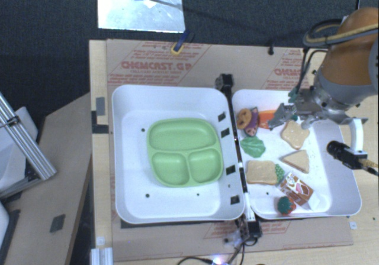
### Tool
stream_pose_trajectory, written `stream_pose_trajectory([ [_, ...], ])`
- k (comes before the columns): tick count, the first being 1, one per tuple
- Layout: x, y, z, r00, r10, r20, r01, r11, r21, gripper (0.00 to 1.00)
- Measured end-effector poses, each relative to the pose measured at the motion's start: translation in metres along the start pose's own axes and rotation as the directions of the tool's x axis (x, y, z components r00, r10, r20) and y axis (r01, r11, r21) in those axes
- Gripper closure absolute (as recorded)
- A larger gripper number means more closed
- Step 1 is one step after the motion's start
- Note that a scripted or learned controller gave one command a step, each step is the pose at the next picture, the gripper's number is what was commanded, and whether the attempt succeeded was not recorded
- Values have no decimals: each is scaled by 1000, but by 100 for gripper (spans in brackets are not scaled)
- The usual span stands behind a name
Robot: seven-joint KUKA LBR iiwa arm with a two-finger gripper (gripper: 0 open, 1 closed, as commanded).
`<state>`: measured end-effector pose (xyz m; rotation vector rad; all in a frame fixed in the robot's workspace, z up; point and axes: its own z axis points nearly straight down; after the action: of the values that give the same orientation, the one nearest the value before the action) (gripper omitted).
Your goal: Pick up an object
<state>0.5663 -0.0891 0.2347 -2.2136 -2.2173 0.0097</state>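
We hover over the right bin (355, 199).
Our gripper (288, 115) hangs low with its 2 fingers parted and nothing between them; an orange carrot piece (267, 115) lies just left of the fingers, a pale bread slice (294, 135) just below them (the green divided plate (183, 151) sits well left, in the left bin (127, 157)).

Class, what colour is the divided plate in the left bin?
Light green; the divided plate shows clearly in the camera view.
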Motion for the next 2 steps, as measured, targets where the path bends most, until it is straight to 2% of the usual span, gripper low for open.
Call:
stream_pose_trajectory([
  [1, 0, 2, -6, 1000, -2, 1, 2, 1000, -12, 0],
  [2, 6, 2, 37, 1000, 0, 1, 0, 1000, -8, 0],
])
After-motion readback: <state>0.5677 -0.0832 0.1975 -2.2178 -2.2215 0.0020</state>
